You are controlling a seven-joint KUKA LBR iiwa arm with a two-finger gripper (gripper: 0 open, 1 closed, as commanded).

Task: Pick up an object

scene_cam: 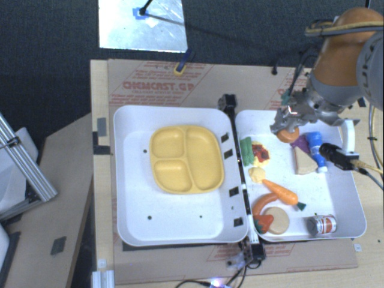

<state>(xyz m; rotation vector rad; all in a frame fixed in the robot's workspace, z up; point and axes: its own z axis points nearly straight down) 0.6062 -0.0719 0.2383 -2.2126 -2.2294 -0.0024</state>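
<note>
Dark blue-grey carpet surrounds a tan cardboard-topped bench point(150, 80) w/ two shallow white bins side by side. Jaw state: can't tell, they're hidden in the grey wrist cluster of the gripper point(287, 123), which sits low over the upper part of the right bin point(345, 188). Just under it, touching or nearly so, is a small round orange object point(288, 135), partly covered. Next to that, on the right: a blue plastic piece point(315, 141) and a tan wedge-shaped block point(304, 162). Further out in the same bin: a green stick point(246, 150) along the left wall, a red-and-yellow lump point(260, 152), an orange toy carrot point(281, 192), a tan round disc point(278, 219), and a small red-labelled metal can point(323, 224) near the front right corner. Left bin point(129, 179) holds a yellow three-compartment plate point(186, 159).
</note>
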